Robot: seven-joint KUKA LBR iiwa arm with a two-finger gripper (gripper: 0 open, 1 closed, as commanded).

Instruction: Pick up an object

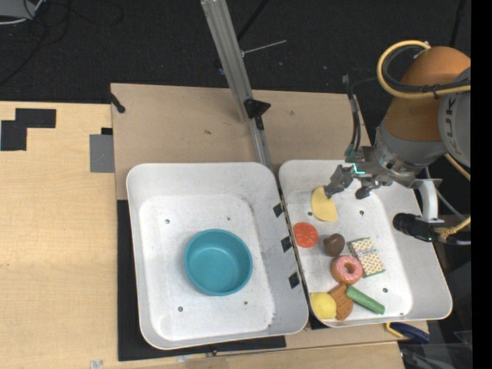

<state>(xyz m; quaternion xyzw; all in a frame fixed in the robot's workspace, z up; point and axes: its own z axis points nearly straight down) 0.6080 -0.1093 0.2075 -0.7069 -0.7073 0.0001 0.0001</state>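
Gripper (350,185) is hovering with fingers spread and holding nothing, the yellow piece (324,205) lying just below-left of its fingertips.

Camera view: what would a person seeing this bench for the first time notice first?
The eye probably goes first to the teal bowl, alone in the left bin. Next comes the cluster of small toy foods in the right bin: a red ball, a pink doughnut and a green stick among them. Over that bin's far end hangs the gripper, jaws spread, just above a pale yellow piece.
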